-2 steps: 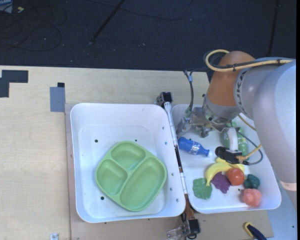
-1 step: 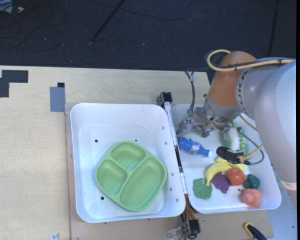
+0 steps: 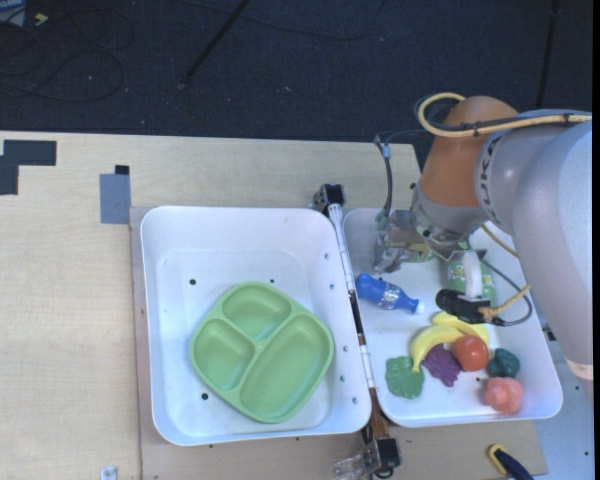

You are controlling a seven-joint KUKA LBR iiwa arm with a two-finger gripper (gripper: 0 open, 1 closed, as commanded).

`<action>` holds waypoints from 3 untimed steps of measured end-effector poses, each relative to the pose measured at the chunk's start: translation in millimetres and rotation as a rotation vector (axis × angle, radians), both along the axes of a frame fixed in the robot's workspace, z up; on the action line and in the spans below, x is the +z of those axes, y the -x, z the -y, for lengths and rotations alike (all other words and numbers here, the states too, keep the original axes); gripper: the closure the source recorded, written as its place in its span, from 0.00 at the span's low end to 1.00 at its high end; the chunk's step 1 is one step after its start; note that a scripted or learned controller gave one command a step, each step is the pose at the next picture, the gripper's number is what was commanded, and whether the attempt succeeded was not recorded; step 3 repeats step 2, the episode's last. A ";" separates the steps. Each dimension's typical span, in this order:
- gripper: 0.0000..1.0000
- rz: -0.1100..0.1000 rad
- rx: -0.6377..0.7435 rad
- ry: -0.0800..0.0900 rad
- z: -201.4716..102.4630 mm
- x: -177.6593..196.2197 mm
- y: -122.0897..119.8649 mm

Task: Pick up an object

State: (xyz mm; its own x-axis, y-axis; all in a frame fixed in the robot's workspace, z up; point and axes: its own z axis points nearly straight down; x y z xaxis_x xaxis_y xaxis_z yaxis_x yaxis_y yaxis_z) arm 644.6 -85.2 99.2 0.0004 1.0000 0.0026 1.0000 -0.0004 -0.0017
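Gripper (image 3: 392, 256) hangs low over the far left corner of the right-hand shallow white plastic bin (image 3: 550, 393), and whether it is wide or narrow cannot be told from this slant. Nothing is seen held. Just beside it, toward the near side, lies the small blue plastic bottle with a white cap (image 3: 384, 294), on its side on the bin floor. It is likely light and stiff but rounded and slick, so it may roll; a hold across the middle of its body looks best. Further forward sit a yellow toy banana (image 3: 435, 339), a red toy tomato (image 3: 470, 353), a purple toy piece (image 3: 441, 365) and a green leafy toy (image 3: 404, 378), clustered close. The grey arm with its orange band (image 3: 460, 173) reaches in from the right, wrist pointing down. The left white bin (image 3: 160, 268) holds a green divided plastic plate (image 3: 263, 352).
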 end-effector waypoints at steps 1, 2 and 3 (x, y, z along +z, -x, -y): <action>0.00 0.000 0.000 0.000 0.0 0.0 0.0; 0.00 0.000 0.000 0.002 36.8 -11.7 1.1; 0.00 0.000 0.000 0.002 36.8 -11.7 1.1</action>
